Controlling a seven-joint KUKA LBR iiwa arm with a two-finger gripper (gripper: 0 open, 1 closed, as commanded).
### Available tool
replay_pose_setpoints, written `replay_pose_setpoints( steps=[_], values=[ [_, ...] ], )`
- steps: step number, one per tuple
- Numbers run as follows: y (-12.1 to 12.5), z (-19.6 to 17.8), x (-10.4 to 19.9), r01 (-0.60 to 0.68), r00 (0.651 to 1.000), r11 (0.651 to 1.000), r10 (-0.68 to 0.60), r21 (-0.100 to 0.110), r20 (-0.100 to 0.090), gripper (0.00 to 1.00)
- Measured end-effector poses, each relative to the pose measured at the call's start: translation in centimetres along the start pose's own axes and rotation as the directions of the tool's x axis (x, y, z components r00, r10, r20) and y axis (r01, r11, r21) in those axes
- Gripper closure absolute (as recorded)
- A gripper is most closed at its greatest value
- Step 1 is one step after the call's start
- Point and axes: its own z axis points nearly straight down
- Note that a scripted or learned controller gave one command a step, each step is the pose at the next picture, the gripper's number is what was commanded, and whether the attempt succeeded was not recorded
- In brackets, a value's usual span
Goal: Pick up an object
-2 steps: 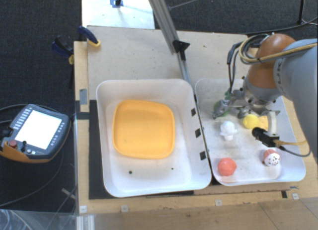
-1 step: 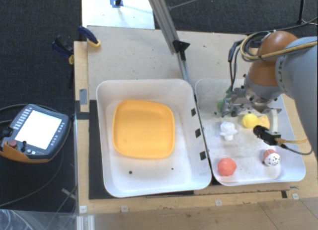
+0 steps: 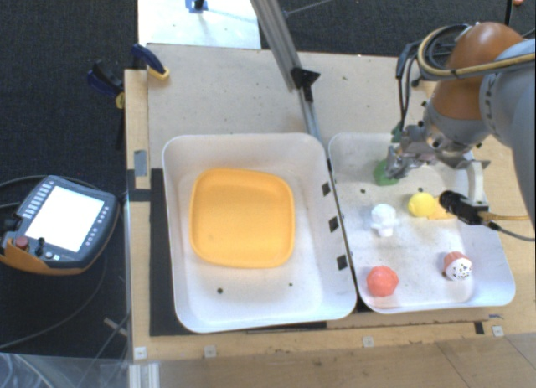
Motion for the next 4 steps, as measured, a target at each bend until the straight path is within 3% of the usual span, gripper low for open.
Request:
replay_pose_setpoints(
  steps=[2,4],
  values=[
    [0.0,-9.8,-0.9,-0.001,1.000,1.000,0.001,0.001,0.000,1.00],
    [0.1,-7.3,9.7,0.003,1.000,1.000,-0.003,0.005,-0.001,1.00]
  ],
)
